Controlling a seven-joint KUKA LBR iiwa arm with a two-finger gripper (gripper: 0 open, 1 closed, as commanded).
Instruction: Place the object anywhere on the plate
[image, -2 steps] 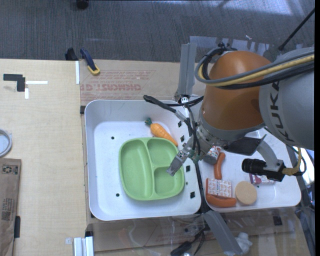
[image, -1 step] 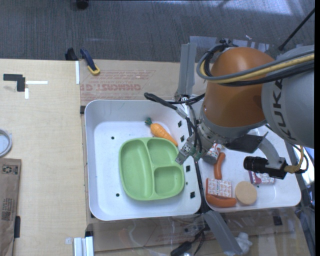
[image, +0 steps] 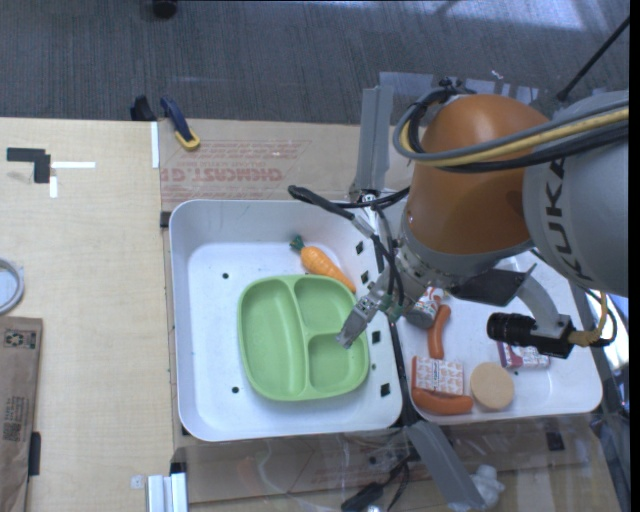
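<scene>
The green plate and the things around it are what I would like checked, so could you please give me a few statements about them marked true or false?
1. The green plate lies in the left bin. True.
2. The carrot lies inside one of the plate's compartments. False: it lies on the bin floor just beyond the plate's upper right edge.
3. The hand is over the plate's right side. True.
4. The right bin holds the carrot. False: it holds a sausage, a checked packet and a round tan piece, among other things.
5. The plate has one undivided well. False: ridges split it into compartments.
</scene>
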